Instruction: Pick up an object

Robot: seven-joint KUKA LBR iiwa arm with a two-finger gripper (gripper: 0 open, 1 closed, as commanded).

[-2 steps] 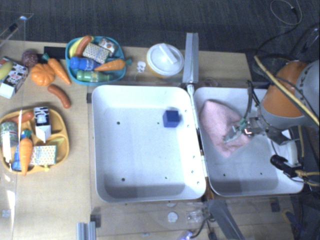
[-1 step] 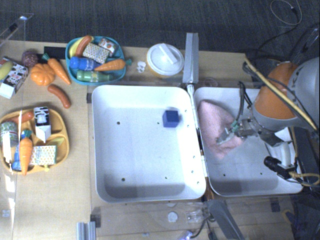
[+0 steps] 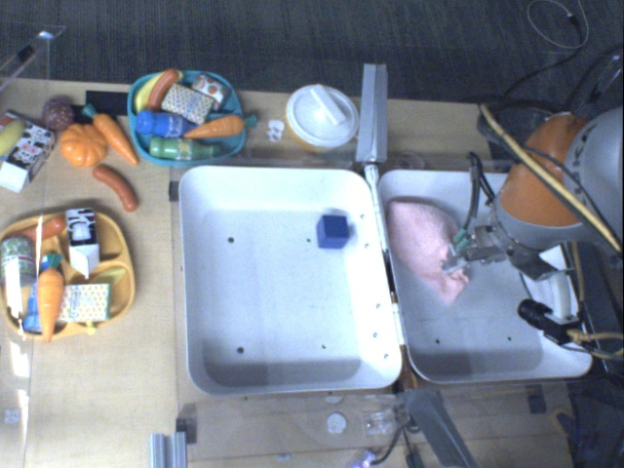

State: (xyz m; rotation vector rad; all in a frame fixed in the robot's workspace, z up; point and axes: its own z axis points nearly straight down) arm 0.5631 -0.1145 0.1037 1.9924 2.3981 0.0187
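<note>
A small blue cube (image 3: 333,230) lies in the left bin (image 3: 244,339), toward its upper right. In the right bin (image 3: 487,344) a pink cloth (image 3: 419,242) is spread along the left side. My gripper (image 3: 460,257) reaches in from the right and is down at the cloth's right edge, where the fabric looks a little bunched. The grey arm with its orange band (image 3: 536,188) hangs over the right bin's right half.
Off the bins, on the bench to the left, stand a blue bowl of toy food (image 3: 185,120) and a yellow tray of toys (image 3: 68,276). Loose toy vegetables (image 3: 97,149) lie nearby. A white lidded cup (image 3: 323,115) sits behind the left bin. Cables run at the right.
</note>
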